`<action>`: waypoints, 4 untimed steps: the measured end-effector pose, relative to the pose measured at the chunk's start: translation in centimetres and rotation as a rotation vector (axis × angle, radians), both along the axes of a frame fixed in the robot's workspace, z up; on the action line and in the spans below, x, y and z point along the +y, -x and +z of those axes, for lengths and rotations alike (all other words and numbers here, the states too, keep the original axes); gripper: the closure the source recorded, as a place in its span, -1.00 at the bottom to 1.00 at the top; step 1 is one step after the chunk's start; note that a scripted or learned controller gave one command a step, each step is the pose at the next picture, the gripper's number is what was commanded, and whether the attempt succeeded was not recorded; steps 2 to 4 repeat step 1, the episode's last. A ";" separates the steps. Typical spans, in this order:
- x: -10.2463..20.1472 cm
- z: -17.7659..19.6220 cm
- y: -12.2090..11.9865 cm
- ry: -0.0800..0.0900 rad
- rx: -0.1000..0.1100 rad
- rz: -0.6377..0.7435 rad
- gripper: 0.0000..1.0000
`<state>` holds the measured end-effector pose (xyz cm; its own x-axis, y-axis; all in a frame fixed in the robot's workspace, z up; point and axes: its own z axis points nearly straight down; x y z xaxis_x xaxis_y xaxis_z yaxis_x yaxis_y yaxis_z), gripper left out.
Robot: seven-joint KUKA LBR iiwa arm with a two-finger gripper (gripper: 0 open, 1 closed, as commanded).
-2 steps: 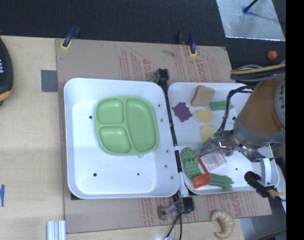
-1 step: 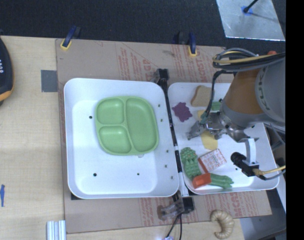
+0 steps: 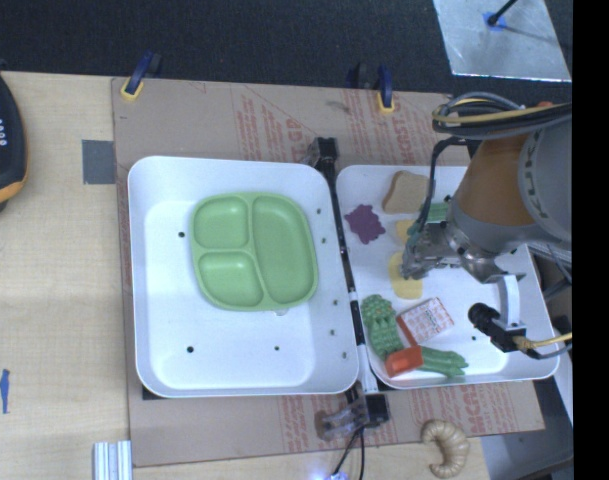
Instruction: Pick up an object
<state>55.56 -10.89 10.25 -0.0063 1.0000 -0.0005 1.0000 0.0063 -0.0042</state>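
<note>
I have the gripper (image 3: pixel 416 260) low in the right bin (image 3: pixel 484 366), centre-right of frame, over a yellow piece (image 3: pixel 405 286); I cannot tell its jaw state.

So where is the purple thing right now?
In the camera view, the purple thing lies in the right bin, near its upper left, just left of the tan bread slice and beside the wall shared with the left bin.
</note>
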 end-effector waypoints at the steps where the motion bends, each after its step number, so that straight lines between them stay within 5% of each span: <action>1: 0.0 0.0 0.0 0.000 0.001 0.000 -1.00; 4: 0.0 0.0 0.0 0.000 0.001 0.000 -1.00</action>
